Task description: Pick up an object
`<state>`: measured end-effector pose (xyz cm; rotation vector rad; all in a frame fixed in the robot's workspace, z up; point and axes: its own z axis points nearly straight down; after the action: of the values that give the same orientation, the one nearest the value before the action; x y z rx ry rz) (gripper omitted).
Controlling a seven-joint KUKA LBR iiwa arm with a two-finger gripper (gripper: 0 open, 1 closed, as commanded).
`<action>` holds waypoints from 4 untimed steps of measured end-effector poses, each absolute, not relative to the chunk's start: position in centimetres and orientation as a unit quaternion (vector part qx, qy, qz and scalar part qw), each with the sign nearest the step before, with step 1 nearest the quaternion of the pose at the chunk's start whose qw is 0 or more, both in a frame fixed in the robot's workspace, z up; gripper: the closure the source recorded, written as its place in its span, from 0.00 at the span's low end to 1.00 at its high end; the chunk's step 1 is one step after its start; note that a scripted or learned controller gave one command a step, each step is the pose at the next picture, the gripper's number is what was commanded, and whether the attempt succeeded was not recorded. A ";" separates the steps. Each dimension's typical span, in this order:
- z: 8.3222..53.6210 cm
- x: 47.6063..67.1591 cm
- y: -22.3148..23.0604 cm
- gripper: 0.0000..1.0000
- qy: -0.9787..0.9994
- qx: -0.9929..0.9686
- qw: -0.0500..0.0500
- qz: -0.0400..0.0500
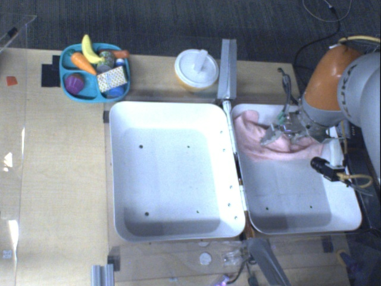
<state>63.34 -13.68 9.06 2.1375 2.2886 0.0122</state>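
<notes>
1. Over the right bin, the grey arm with its orange band is reaching in from the right side, and its gripper is sitting low at the far end of that bin.
2. The gripper is pressing down onto a pink cloth, which is lying crumpled along the far wall of the right bin, with its bulk toward the bin's left corner.
3. The metal fingers are showing as splayed over the cloth; whether any fabric is actually pinched between them, I cannot tell from where I am standing.
4. The cloth is resting on the floor of the right bin, touching the gripper.
5. The left bin is sitting just beside the right bin, the two rims touching along a grey divider rail that is extending beyond their far edge.
6. Beyond the far edge of the left bin, a round white lidded container with a yellow base is standing on the bench.
7. Farther left of that container, a blue divided tray is holding toy food, including a banana and a carrot.
8. Black cables are hanging beside the arm, at the right rim of the right bin.
</notes>
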 end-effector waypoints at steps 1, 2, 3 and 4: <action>10.5 63.7 -13.6 1.00 0.732 0.681 0.010 0.007; 18.8 67.1 -7.6 1.00 0.772 0.636 0.004 0.003; 18.7 67.1 -7.6 0.00 0.772 0.636 0.004 0.003; 9.9 67.2 -13.9 0.00 0.820 0.572 0.006 0.002</action>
<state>67.24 -13.85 9.90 1.7909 2.5670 0.0077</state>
